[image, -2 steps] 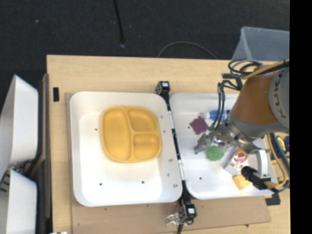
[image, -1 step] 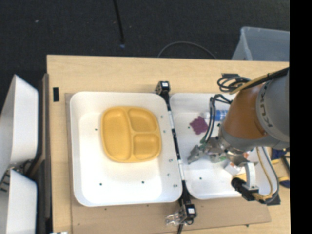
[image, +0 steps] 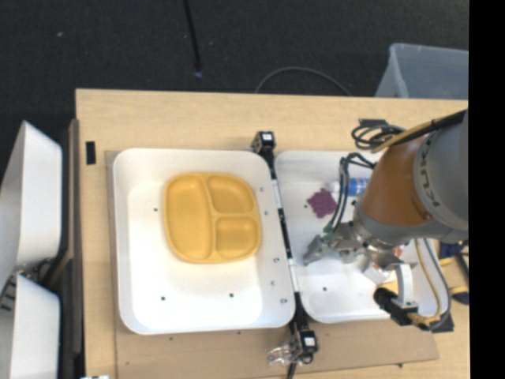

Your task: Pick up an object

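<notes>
A small purple object lies in the right bin, towards its back left. Just right of it a blue and white item pokes out from under the arm. My gripper hangs low over the left half of the right bin, a little in front of the purple object and apart from it. I see nothing held in it. A small reddish thing shows under the wrist, mostly hidden.
The left bin holds a yellow divided plate. The arm's orange band covers the right bin's right half. Cables loop behind it, and a pale blue tub stands at the back right.
</notes>
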Controlling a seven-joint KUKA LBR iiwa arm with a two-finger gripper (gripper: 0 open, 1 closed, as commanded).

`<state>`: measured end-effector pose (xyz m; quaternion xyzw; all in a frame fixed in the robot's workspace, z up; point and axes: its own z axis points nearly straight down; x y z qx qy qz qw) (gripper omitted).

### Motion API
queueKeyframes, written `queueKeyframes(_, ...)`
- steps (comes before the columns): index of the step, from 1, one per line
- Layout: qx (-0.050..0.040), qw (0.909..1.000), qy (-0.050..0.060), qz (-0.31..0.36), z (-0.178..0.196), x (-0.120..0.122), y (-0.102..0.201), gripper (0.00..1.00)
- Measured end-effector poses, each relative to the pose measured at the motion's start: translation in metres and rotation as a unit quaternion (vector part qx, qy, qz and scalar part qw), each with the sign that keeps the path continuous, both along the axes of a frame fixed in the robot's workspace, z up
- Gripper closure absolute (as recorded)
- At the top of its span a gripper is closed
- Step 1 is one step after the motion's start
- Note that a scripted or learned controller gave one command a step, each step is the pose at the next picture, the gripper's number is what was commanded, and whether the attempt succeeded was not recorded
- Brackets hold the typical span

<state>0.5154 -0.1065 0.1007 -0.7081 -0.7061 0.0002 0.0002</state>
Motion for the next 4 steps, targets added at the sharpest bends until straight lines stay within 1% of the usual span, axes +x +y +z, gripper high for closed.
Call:
queueKeyframes(1,0.0002,1.0,-0.002,-0.003,0.011,0.001,-0.001,1.0)
queueKeyframes(2,-0.0008,1.0,-0.004,0.003,0.075,0.003,0.001,1.0)
queueKeyframes(3,-0.0012,1.0,-0.005,0.003,0.136,0.001,-0.006,1.0)
queueKeyframes(4,-0.0003,1.0,-0.002,0.004,0.144,0.002,-0.007,1.0)
